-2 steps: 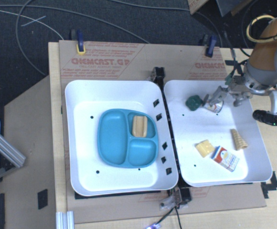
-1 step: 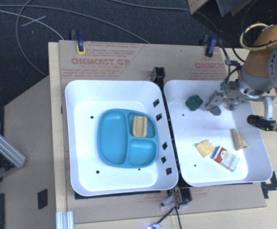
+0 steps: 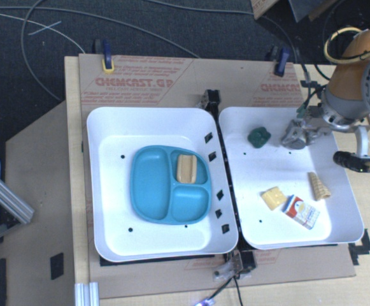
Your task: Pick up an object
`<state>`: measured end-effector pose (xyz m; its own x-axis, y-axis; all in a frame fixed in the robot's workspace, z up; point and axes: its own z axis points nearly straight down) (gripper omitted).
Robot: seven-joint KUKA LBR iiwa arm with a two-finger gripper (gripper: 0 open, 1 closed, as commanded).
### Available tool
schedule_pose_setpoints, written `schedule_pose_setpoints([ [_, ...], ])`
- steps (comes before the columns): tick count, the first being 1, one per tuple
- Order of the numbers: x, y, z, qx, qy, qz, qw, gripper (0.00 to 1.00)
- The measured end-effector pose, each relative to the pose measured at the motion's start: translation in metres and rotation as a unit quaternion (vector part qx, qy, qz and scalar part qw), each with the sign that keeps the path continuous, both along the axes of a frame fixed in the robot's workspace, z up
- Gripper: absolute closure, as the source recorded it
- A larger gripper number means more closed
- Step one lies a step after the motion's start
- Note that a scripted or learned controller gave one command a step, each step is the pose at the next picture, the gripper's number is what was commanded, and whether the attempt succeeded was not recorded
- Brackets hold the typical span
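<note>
Pincer [image 3: 294,139] low in right bin [image 3: 344,228], beside dark green object [image 3: 258,136]; grip state unclear, cannot tell.

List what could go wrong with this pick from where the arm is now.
1. The gripper sits beside the dark green object, apart from it; closing here would likely grab nothing.
2. It is low near the right bin's back wall, so a sideways move might scrape it.
3. The yellow block touches the red-and-white packet; picking one may drag the other.

Grey arm [image 3: 353,101], orange band [image 3: 356,65], yellow cable loop, metallic gripper [image 3: 294,139].
</note>
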<state>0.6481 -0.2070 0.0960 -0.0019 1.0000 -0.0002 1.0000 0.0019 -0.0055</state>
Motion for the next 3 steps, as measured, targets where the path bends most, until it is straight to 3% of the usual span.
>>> schedule_pose_setpoints([
  [1, -0.002, 0.003, 0.045, -0.0007, -0.006, -0.001, 1.0, 1.0],
  [3, 0.007, 0.01, 0.151, -0.0011, -0.007, 0.0, 1.0, 1.0],
])
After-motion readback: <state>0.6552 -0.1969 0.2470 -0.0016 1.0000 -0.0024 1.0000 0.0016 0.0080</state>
